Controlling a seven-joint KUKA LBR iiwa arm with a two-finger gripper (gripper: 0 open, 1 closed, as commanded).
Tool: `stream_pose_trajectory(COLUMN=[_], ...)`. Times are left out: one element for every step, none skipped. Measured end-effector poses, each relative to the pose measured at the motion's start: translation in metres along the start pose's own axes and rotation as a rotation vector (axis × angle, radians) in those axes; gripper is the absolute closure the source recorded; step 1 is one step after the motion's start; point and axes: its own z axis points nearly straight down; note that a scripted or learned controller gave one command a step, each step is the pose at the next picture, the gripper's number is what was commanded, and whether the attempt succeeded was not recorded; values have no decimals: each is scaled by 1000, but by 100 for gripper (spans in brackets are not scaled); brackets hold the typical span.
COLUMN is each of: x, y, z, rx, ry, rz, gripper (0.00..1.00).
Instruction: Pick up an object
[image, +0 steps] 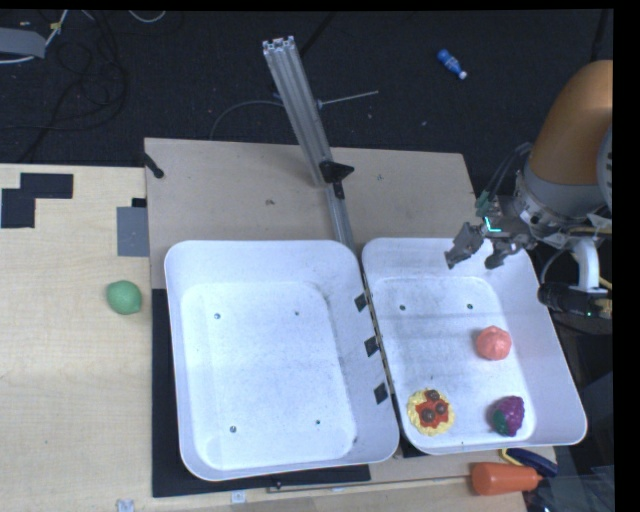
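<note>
Progress on the task is at an early stage: nothing is lifted yet. The gripper (476, 250) sits over the far rim of the right bin (560, 395), at the bin's upper right corner, carried by the grey arm (570, 160) that enters from the right. Its 2 fingers (460, 247) appear spread apart with bare bin floor visible between them, so the hand is wide and holds nothing.

Candidate things, all in the right bin:
1. A pink ball (493, 343) lies near the middle of the bin's right half, well apart from the gripper.
2. A purple grape bunch (507, 414) lies near the front right corner.
3. A small yellow pizza toy (431, 411) lies near the front left corner, just beside the divider between the bins.

The left bin (190, 300) shows only white floor. A green ball (125, 297) rests on the wooden bench (60, 350) outside both bins, and an orange carrot toy (503, 477) lies on the bench edge in front of the right bin.

Remaining steps, as a judgement: move the gripper toward the front of the bin, over 1 thing, most likely the pink ball as the nearest; lower; close; lift. None of these is done yet.
</note>
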Motion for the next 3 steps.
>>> stream_pose_trajectory(x=[0,3,-3], y=[0,2,3], z=[0,63,123], rx=[0,5,5], ry=[0,1,1], rz=[0,-1,0], gripper=[0,0,0])
